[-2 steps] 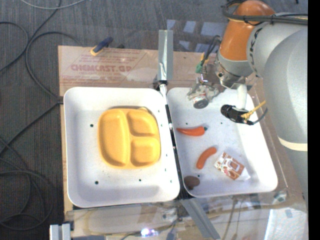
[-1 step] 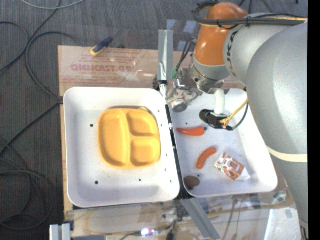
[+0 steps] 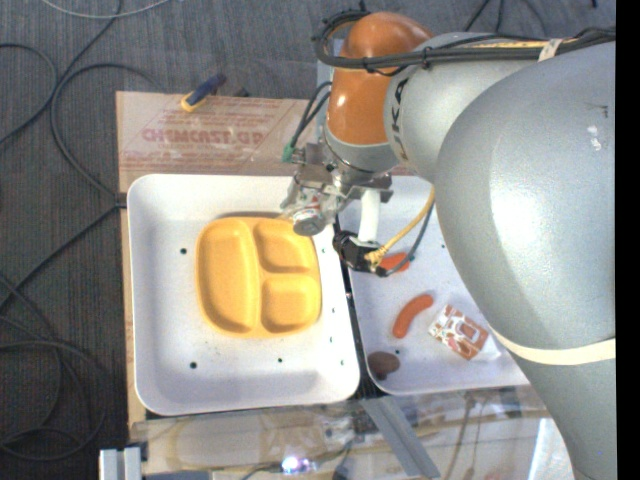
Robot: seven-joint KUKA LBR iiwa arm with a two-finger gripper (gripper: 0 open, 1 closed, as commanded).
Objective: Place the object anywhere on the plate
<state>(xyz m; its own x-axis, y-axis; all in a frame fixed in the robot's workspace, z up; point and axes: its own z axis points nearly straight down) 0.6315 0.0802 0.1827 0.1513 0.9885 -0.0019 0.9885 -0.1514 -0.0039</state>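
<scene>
The likeliest object is the orange sausage (image 3: pixel 412 315), lying in the right bin (image 3: pixel 440 373) at centre-right of the frame, its long axis slanting from lower left to upper right. It sits below and right of the jaws (image 3: pixel 305 216), which hang at the upper right corner of the yellow plate (image 3: pixel 260 276) in the left bin (image 3: pixel 160 368); whether they are wide or narrow I cannot tell, and nothing clearly shows between them. A red-and-white packet (image 3: pixel 459 331) lies just right of the sausage, a dark brown lump (image 3: pixel 384 364) below it. The plate is left of the sausage.
</scene>
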